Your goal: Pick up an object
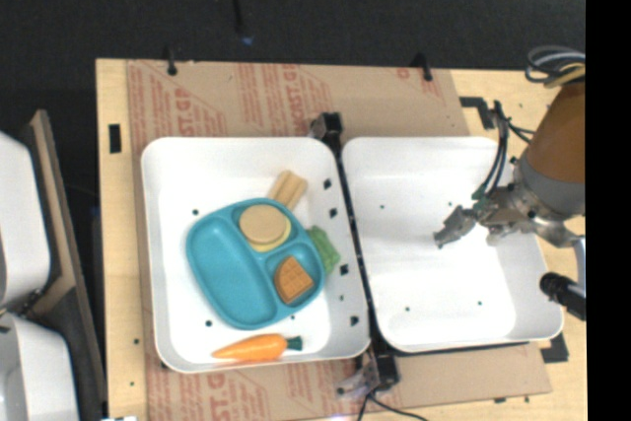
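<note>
The left bin (168,182) holds a blue sectioned tray (232,281) with a round tan cookie (265,225) and a brown waffle-like piece (294,279) in its compartments. A tan wooden block (289,187) lies just beyond the tray, a green piece (324,249) pokes out at its right side, and an orange carrot (256,347) lies near the bin's front wall. My gripper (455,229) hangs over the right bin (414,173), right of its middle, with nothing visibly between its fingers.
The arm, with its orange band (562,138), reaches in over the right bin's right edge. Black clips (326,126) sit along the seam between the bins. Brown cardboard (286,94) covers the bench beyond them.
</note>
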